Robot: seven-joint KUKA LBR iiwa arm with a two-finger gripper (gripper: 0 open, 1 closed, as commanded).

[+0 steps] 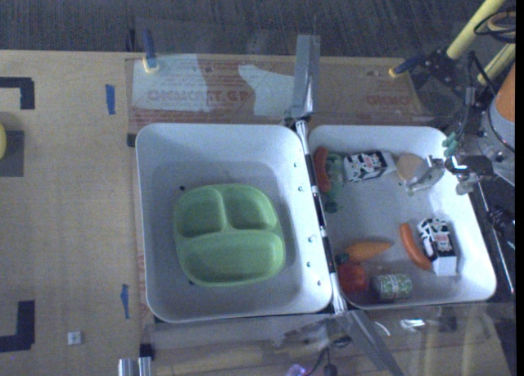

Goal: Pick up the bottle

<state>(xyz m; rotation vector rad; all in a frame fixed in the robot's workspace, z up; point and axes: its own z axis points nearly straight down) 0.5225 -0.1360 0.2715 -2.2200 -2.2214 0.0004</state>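
A small green bottle (393,286) lies on its side near the front edge of the right bin (468,202), next to a red piece (352,278). My gripper (426,178) reaches in from the right over the far part of that bin. It hangs just beside a beige egg-shaped piece (407,165), well away from the bottle. Nothing shows in its grasp.
The right bin also holds two cow-patterned cartons (364,166) (438,243), an orange carrot (368,249), a red-orange sausage (412,245) and a red-and-green piece (325,171) by the left wall. A green divided plate (229,235) lies in the left bin (155,202).
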